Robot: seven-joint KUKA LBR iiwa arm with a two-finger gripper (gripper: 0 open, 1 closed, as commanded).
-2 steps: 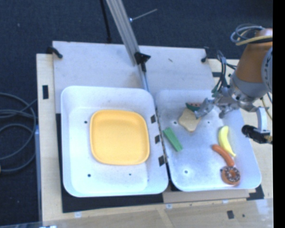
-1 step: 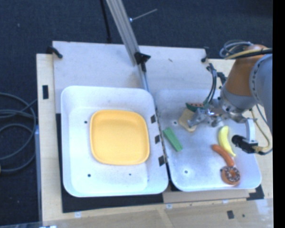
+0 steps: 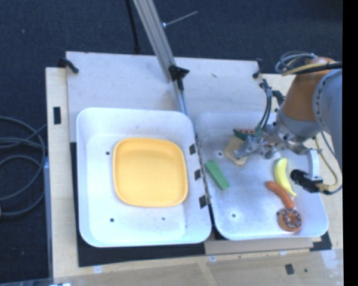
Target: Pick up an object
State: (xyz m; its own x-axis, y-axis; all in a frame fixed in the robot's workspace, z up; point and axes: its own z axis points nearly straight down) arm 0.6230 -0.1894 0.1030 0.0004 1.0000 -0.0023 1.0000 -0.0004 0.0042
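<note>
In the right bin (image 3: 250, 222), my gripper (image 3: 244, 150) hangs low over the bin's upper middle, directly above a small tan object (image 3: 231, 155) that it partly covers. A small green and red piece (image 3: 244, 134) lies just behind it. To the gripper's right is a yellow banana (image 3: 283, 175), with an orange sausage-shaped toy (image 3: 280, 193) below it and a brown donut (image 3: 290, 219) near the front right corner. A green block (image 3: 216, 175) lies by the bin's left wall.
The left bin (image 3: 95, 219) holds a square yellow plate (image 3: 150, 171). A grey metal strut (image 3: 157, 34) slants down from the top to between the bins. The arm's orange band (image 3: 301, 97) and cables stand over the right bin's far right side.
</note>
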